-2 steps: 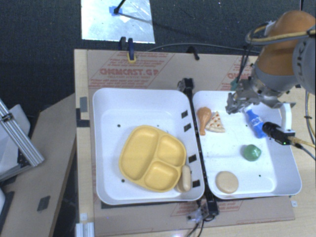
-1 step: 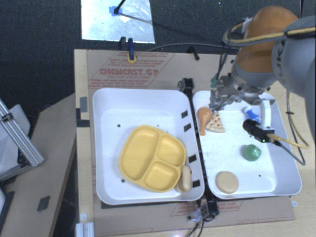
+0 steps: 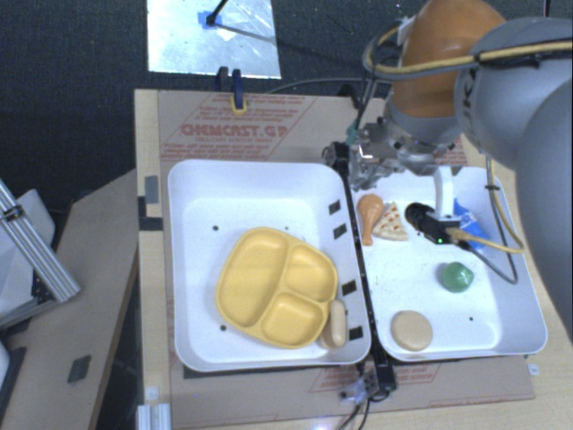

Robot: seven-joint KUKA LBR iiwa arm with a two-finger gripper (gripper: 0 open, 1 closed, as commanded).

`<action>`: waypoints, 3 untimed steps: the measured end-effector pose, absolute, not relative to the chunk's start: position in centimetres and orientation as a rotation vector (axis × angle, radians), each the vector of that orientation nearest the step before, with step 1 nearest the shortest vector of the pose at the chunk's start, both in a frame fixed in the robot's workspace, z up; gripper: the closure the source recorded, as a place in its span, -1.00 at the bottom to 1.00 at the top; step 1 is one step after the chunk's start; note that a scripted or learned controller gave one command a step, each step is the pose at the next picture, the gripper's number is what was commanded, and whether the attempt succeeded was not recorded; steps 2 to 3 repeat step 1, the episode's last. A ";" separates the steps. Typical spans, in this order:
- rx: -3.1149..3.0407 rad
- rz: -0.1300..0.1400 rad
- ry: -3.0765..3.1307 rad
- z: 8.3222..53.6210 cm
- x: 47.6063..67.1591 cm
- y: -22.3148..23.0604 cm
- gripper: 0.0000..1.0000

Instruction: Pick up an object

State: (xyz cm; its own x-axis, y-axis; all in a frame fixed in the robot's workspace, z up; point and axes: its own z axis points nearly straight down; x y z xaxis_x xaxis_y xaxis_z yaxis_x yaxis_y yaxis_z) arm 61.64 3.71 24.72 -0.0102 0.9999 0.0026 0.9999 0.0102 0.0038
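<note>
- Now the gripper is at the far end of the right bin, just behind the carrot and close to the wall the two bins share.
- It seems to hang above the carrot, not on it, and nothing is seen in its grasp.
- The wrist covers the tool from above, so I cannot tell if it is spread or pressed together.
- The carrot lies flat, with its thin end toward the camera.
- The pizza slice lies just beside the carrot, on the side away from the wall.
- Well apart from the carrot and nearer the camera are the ball and the cookie, each with free floor around it.
- Across the wall from the carrot, the left bin holds the tray.
- In my judgement the step in hand is the approach, and the grasp is not yet made.
- The carrot is the likely target, being nearest.
- The next move calls for a small shift toward the carrot, then a descent with the grip set across its narrow body.
- The risk, I think, is the little room between wall and pizza slice, and the carrot may roll.
</note>
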 end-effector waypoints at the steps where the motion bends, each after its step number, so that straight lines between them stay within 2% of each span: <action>1: 2.210 0.007 2.232 24.9 63.3 9.3 1.00; 3: 2.210 0.007 2.232 24.9 63.3 9.3 1.00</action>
